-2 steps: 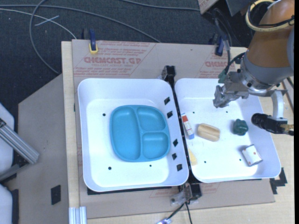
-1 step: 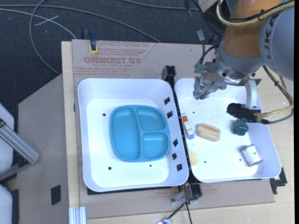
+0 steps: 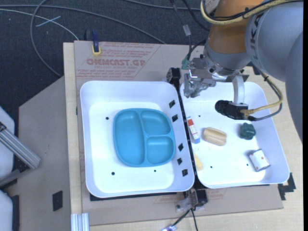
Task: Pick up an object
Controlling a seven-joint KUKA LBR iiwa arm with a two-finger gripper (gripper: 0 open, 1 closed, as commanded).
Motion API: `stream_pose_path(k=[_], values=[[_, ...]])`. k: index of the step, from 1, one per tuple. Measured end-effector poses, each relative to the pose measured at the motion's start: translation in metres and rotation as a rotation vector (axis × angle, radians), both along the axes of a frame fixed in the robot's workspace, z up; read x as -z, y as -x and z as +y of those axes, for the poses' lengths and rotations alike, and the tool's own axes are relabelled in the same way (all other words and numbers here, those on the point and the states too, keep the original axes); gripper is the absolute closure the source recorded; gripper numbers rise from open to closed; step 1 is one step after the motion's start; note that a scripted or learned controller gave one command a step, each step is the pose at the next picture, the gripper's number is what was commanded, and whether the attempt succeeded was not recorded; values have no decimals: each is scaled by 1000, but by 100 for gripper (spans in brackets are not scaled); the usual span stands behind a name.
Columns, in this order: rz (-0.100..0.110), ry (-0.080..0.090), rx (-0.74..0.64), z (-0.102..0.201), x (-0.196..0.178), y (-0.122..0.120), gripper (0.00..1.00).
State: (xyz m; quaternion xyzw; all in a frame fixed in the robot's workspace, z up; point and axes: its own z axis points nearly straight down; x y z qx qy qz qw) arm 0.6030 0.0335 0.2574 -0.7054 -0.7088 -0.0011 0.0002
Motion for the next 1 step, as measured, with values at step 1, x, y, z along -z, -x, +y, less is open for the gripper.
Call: stream_pose_path(k=[1], values=[[0,0,0,47,9,-32,100]])
